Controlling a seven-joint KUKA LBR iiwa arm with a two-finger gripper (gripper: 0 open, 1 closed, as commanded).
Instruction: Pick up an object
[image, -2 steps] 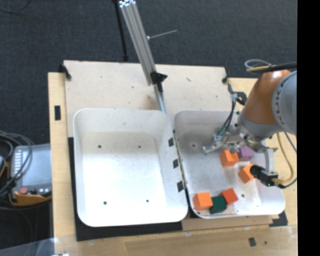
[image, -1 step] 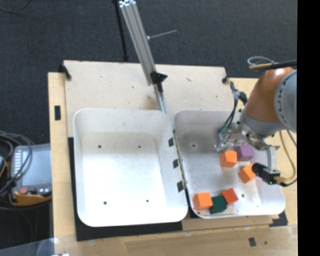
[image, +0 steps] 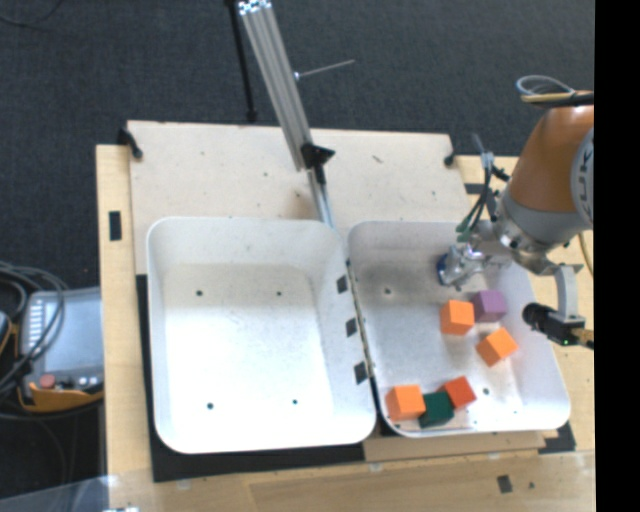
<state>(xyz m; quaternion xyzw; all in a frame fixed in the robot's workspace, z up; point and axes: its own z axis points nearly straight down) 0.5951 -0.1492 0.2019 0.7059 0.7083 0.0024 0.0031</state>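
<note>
The arm (image: 548, 175) is reaching in from the upper right over the right bin (image: 400, 250), its gripper (image: 455, 268) hovering just above an orange block (image: 458, 317) and purple block (image: 490, 305). Nothing is lifted yet; I cannot tell its grip state. Descending and grasping are remaining.

The arm (image: 560, 170) at the right is a rounded, glossy orange shell above a grey wrist ring. Thin dark and green cables (image: 487, 195) run down its left side, and a pale looped cable (image: 540, 88) sits on top, at the far side. Under the wrist hangs a small silvery metal gripper (image: 455, 268) with shiny, rounded parts. A black fitting (image: 548, 320) on a pale bracket juts out on the near right.
</note>
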